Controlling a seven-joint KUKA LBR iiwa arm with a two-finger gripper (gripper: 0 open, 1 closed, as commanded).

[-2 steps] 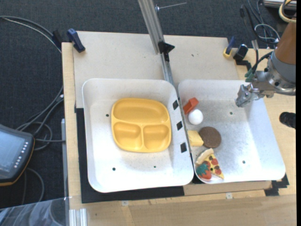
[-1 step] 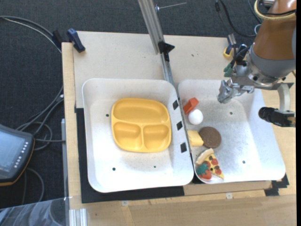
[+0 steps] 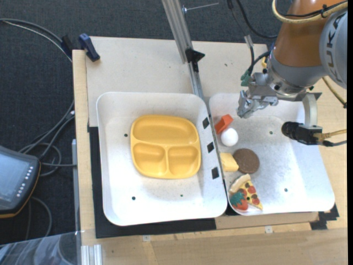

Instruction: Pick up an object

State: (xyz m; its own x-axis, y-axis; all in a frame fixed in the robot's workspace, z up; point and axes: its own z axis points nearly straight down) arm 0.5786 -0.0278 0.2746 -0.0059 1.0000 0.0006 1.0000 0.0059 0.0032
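Dark carpet and loose cables surround the bench [image 3: 138, 54], and working from its near edge I see the right bin [image 3: 298, 170] with everything crowded along its left wall: a pizza slice toy [image 3: 245, 194] nearest, then a brown cookie [image 3: 246, 160] touching a yellow wedge [image 3: 228, 162], then a white egg [image 3: 229, 137] beside an orange piece [image 3: 223, 123], which I judge leaves little room on the wall side. Beside it, the left bin [image 3: 110, 148] bears a yellow divided plate [image 3: 165, 146]. Farther back my gripper [image 3: 246, 110] hangs over the right bin just beyond the egg, touching nothing and holding nothing, its fingers looking close together.
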